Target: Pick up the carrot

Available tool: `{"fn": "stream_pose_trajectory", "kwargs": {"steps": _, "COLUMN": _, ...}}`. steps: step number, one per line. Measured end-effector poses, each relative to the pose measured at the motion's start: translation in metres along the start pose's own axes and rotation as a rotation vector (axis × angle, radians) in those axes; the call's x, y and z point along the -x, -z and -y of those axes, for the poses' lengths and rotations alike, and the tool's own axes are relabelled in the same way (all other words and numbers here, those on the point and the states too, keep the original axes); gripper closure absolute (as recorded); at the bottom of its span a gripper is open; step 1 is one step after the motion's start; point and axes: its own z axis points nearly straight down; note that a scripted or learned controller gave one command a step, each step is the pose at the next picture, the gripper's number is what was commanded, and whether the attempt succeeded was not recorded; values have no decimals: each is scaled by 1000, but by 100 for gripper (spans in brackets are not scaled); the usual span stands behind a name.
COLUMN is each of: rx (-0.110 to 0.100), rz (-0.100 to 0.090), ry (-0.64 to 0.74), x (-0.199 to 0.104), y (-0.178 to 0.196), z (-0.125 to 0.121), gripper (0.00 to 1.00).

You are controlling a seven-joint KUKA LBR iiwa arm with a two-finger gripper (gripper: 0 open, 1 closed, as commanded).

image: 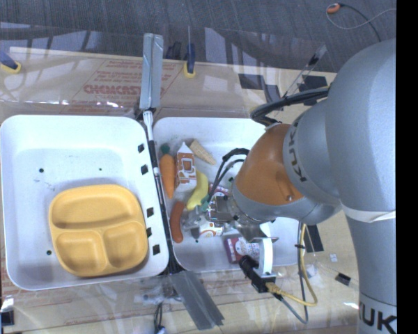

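The orange carrot [168, 175] lies lengthwise along the left wall of the right bin [216, 126], just right of the divider. My gripper [207, 221] hangs low over the middle of that bin, below and to the right of the carrot and apart from it. The grey wrist with its orange band [265, 172] covers much of the bin's right half. Nothing is visibly held.
Near the carrot lie a small brown-and-white carton [186, 167], a yellow banana [198, 190], a tan wedge [203, 152] and a reddish sausage [176, 221]. A dark packet [231, 248] sits by the front wall. The left bin [28, 138] holds a yellow divided plate [97, 228].
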Motion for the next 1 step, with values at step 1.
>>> {"fn": "stream_pose_trajectory", "kwargs": {"steps": 1, "rx": -1, "rz": 0, "ry": -343, "x": -8, "y": 0, "z": -30, "gripper": 0}}
